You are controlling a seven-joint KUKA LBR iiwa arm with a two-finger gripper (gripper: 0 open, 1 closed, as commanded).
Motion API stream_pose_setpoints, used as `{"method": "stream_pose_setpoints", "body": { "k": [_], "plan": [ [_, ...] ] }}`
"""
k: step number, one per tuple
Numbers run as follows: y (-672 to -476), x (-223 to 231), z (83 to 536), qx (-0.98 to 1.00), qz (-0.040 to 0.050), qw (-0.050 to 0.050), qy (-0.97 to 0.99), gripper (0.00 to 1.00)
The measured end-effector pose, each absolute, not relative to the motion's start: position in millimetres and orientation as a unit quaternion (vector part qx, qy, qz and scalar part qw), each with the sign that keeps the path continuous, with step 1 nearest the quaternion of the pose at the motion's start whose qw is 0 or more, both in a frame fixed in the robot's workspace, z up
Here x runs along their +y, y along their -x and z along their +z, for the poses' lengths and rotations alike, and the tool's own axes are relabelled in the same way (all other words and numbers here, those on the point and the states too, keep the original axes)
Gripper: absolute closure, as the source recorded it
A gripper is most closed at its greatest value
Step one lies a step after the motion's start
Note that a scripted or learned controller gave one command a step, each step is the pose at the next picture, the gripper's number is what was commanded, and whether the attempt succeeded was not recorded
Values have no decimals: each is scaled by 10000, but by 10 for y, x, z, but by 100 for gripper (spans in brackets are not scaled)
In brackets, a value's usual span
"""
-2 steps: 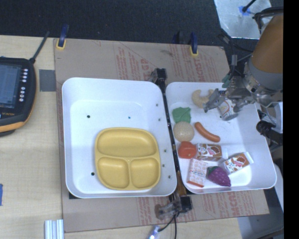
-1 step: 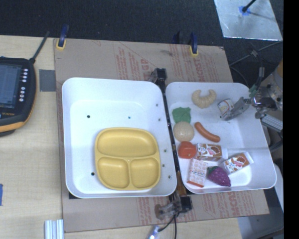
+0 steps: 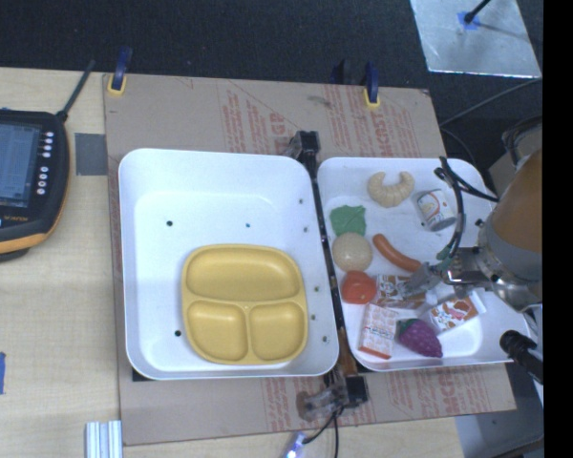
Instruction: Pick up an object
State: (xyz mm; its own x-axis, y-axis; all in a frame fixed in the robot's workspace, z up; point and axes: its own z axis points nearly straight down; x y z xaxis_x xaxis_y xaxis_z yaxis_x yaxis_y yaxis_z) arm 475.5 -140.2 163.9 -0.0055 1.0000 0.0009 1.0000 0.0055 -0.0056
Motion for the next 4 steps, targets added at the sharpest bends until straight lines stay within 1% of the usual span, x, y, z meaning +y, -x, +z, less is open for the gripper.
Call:
{"method": "stream_pose_setpoints", "body": {
  "k": [1, 2, 3, 4],
  "plan": [
    [-4782, -1322, 943, -7094, -11, -14, 7048, 0],
    [-5623, -2125, 1698, -7084, 9, -2, 7058, 0],
    [-6115, -1477, 910, -7091, 14, 18, 7051, 0],
    [-6566, -1199, 922, -7087, 7, 8, 7055, 0]
  ]
}}
